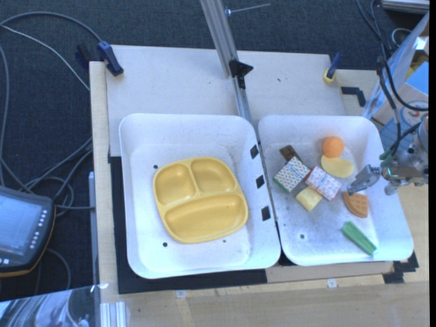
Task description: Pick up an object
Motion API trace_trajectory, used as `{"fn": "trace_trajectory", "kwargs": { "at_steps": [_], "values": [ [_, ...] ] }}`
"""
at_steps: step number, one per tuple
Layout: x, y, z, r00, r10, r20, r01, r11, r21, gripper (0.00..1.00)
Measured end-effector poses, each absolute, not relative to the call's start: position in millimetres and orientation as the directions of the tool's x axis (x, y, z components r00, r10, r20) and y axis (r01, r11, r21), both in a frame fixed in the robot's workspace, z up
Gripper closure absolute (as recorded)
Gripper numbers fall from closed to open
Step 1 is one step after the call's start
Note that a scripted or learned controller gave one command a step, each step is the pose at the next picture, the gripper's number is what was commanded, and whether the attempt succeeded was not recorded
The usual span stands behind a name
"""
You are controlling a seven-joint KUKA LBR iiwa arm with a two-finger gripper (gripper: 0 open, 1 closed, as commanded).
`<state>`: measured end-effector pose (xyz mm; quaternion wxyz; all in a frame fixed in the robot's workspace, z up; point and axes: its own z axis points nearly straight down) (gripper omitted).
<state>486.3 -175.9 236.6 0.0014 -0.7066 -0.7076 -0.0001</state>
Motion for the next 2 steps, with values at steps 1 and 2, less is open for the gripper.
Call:
{"fn": "trace_trajectory", "kwargs": {
  "at_steps": [1, 2],
  "values": [
    [486.3, -176.0, 236.5, -0.001, 1.0, 0.002, 1.0, 0.001, -0.001, 0.0],
    [484.0, -172.8, 193.9, 0.0, 1.0, 0.003, 1.0, 0.0, -0.006, 0.0]
  ]
}}
